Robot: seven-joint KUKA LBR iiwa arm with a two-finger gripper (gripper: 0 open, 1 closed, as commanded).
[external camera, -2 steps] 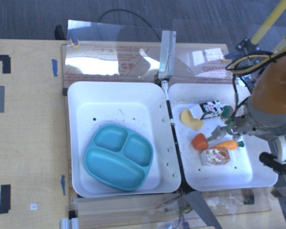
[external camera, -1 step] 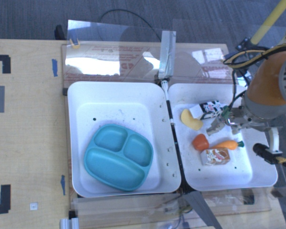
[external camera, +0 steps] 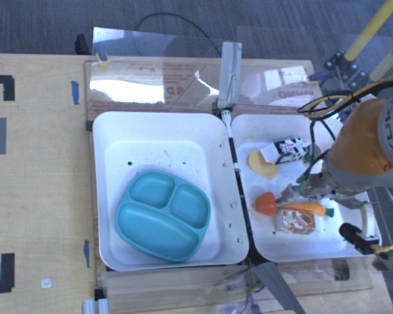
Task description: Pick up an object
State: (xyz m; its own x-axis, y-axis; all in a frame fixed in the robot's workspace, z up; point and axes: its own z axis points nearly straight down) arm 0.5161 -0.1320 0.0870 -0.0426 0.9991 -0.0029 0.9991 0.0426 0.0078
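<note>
1. From my seat I see the grey arm with its orange band (external camera: 357, 146) reaching in from the right and hanging over the right-hand shallow white plastic bin (external camera: 360, 244).
2. The left-hand shallow white plastic bin (external camera: 118, 136) holds one thing, a turquoise plastic plate with three compartments (external camera: 162, 214), lying flat and well apart from the arm.
3. The two-finger gripper (external camera: 300, 187) sits low in the right bin, near its middle. I cannot tell whether it is spread or pressed together, and I see nothing caught in it.
4. Just beside the gripper lie the likeliest targets: a flat printed packet with an orange top edge (external camera: 296, 220), an orange carrot-shaped toy (external camera: 306, 208) above it, and a small orange-red rounded piece (external camera: 266, 203) to its left.
5. Further up the bin are a pale yellow banana-shaped piece (external camera: 262, 163) and a small black-and-white carton (external camera: 289, 149).
6. My worry: the three orange things are crowded together, so a descent could land between them, nudge one aside, or pinch two at once. I judge the packet, lying flat, could easily slip free.
</note>
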